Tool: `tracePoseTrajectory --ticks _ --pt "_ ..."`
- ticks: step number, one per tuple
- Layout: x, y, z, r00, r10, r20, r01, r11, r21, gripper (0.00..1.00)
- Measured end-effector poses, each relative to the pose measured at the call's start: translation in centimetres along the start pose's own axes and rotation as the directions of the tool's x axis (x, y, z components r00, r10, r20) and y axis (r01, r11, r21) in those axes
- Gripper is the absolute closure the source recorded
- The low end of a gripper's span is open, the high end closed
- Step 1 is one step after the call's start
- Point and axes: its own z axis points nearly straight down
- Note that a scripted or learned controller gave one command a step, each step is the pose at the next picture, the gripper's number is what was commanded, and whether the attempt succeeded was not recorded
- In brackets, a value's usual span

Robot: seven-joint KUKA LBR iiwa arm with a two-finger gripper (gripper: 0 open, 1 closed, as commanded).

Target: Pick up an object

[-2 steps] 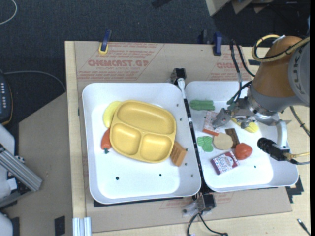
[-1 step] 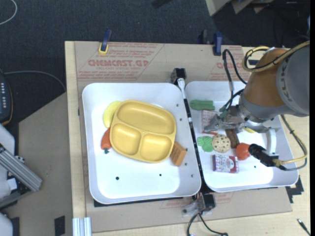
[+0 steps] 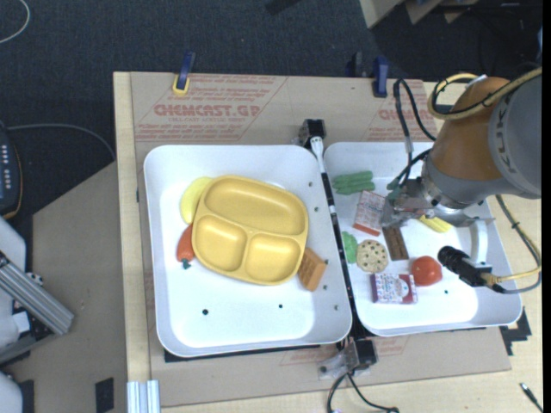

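1. Gripper hangs low over the right bin; its grasp cannot be told.
2. Nearest candidates, brown bar and cookie, lie just beneath, within reach.

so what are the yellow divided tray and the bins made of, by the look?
Yellow divided tray: likely molded plastic, smooth with a soft sheen on its rounded compartment ridges. Left bin and right bin: probably thin formed white plastic, glossy, with rounded corners and rolled rims.
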Motion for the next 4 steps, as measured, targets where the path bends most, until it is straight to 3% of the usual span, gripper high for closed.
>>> tracePoseTrajectory --ticks 2,3,4 --pt "-0.1 2.0 -9.7 1.0 -0.002 0.001 0.002 1.0 0.008 1.0" --pt "-0.1 2.1 -12.2 1.0 -0.002 0.0 0.002 1.0 0.009 1.0" --pt "4.8 2.3 -13.1 1.0 -0.007 -0.001 0.007 1.0 0.011 1.0"
